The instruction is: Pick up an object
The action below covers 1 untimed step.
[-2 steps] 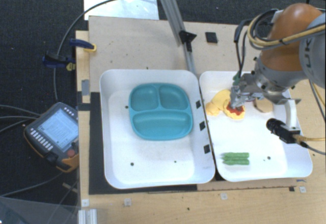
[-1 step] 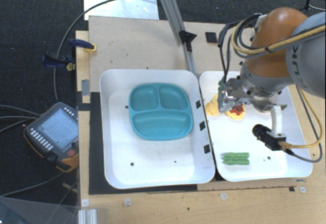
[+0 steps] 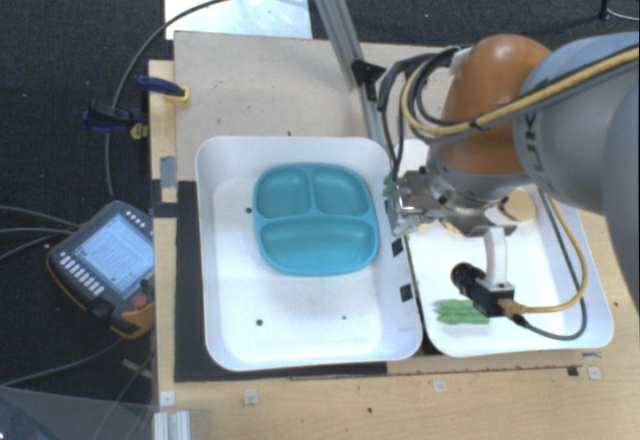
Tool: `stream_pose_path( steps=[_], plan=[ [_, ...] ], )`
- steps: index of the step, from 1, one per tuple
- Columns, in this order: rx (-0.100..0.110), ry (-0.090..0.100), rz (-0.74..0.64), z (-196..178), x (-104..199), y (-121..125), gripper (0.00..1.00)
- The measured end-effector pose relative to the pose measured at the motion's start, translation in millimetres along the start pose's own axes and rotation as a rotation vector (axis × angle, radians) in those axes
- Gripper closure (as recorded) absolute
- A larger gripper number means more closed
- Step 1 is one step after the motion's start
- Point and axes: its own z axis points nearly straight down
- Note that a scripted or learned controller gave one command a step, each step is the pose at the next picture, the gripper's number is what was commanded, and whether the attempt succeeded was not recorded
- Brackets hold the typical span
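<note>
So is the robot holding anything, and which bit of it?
Cannot tell: the grey arm covers the gripper. The teal divided plastic plate lies in the left white bin, the small green object in the right bin.

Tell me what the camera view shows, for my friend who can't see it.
A grey robot arm with an orange band reaches in from the right over two shallow white bins. The left bin holds a turquoise plastic plate with three compartments; the right bin holds a small green object near its front edge.
</note>
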Motion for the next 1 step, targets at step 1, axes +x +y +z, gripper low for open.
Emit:
stream_pose_path(
  steps=[1],
  plan=[
    [-0.002,0.0,-0.001,-6.0,49.8,-4.5,1.0]
  ],
)
